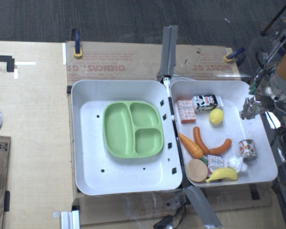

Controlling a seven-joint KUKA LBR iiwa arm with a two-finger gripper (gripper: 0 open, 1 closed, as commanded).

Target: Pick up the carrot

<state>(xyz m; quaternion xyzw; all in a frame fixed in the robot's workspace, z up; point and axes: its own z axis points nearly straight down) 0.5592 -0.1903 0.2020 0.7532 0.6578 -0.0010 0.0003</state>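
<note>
Here, lying in the right bin (267, 173), just right of the divider, the carrot (191, 146): slanted, thick end toward the round cookie (197, 170) below it, touching nothing of the arm. Resting just right of the carrot, two sausages (200, 140), one upright, one curved (220, 147). Sitting above the carrot, a pink carton (185, 110), a cow-print milk box (206, 102) and a lemon (216, 116). Lying lower right of the carrot, a banana (222, 175) and a small can (248, 149). Hovering well right of the carrot, over the bin's right rim, the gripper (248, 109); whether jaws wide or narrow, cannot tell. Sitting left of the carrot, in the other bin (86, 128), a green divided plate (133, 129).
</note>
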